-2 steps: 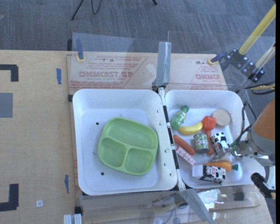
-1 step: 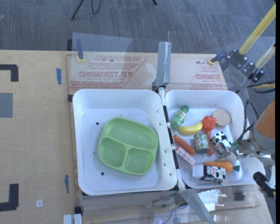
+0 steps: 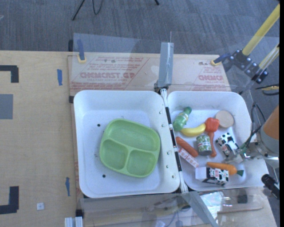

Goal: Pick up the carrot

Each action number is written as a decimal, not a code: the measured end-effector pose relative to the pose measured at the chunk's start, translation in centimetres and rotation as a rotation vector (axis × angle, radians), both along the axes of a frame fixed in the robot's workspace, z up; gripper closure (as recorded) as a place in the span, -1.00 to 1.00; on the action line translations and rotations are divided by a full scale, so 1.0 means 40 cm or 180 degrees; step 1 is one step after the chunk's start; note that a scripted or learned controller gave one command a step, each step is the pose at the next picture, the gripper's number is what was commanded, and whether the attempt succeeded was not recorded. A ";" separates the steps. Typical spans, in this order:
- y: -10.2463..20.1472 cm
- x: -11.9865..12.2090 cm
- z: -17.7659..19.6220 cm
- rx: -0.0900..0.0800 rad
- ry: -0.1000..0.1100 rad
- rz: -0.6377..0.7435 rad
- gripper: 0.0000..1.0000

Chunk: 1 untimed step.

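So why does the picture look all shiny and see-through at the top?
In the camera view, clear plastic sheets behind the bins catch the light, so a pale glare washes over the cardboard. The white bins look bright with soft shadows. The carrot is small and a bit fuzzy.

My robot lab: plywood bench [image 3: 35, 146] with blue tape marks [image 3: 59, 77], white bins [image 3: 84, 111], clear acrylic guards [image 3: 120, 46], tripod legs [image 3: 84, 9].
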<state>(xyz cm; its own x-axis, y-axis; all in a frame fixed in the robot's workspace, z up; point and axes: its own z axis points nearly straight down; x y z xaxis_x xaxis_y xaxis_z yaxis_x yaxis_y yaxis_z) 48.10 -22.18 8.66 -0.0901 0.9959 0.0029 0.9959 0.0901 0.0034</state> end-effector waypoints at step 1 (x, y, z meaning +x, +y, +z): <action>-0.001 -0.003 0.019 0.0002 0.0008 -0.0008 1.00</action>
